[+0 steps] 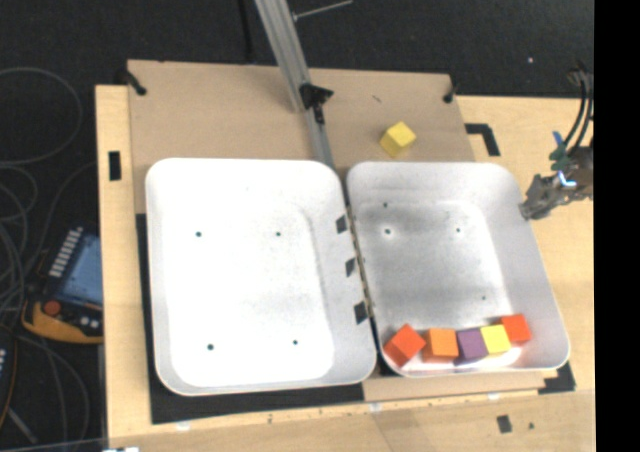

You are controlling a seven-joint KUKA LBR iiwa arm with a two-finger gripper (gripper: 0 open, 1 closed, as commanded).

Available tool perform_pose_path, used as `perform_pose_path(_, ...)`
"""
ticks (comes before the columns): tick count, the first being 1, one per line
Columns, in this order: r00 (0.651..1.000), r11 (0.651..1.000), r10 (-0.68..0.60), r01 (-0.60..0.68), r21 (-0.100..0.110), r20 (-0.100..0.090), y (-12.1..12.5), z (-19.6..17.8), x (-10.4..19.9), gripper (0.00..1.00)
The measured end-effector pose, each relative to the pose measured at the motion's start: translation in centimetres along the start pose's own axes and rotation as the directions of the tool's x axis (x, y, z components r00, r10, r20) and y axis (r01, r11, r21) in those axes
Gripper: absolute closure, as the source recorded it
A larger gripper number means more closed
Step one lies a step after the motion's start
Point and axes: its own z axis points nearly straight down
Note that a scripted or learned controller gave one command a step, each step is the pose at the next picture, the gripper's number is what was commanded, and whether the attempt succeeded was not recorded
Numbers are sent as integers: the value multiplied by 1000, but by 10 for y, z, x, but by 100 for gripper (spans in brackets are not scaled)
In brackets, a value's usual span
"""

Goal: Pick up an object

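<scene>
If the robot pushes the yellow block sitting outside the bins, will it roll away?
Probably not. The yellow block looks like a cube with flat faces, so it should slide rather than roll on the flat board. It looks small and solid-coloured, maybe foam or wood, so likely light and stiff. Nothing stands beside it, so a push may simply scoot it along.

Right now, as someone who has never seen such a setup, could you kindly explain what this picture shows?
One camera fixed above the bench looks down at a slant. Two shallow white bins sit side by side: the left bin and the right bin. Along the right bin's near edge lie five small blocks: orange-red, orange, purple, yellow, orange-red. A yellow block rests outside, on the board behind the bins. The robot's gripper reaches in from the right, at the right bin's edge; nothing is visibly held.
</scene>
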Motion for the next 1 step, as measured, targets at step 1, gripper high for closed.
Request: perform_pose_path(1, 1000, 1000, -5, 5, -1, -4, -23, -67, 117, 100)
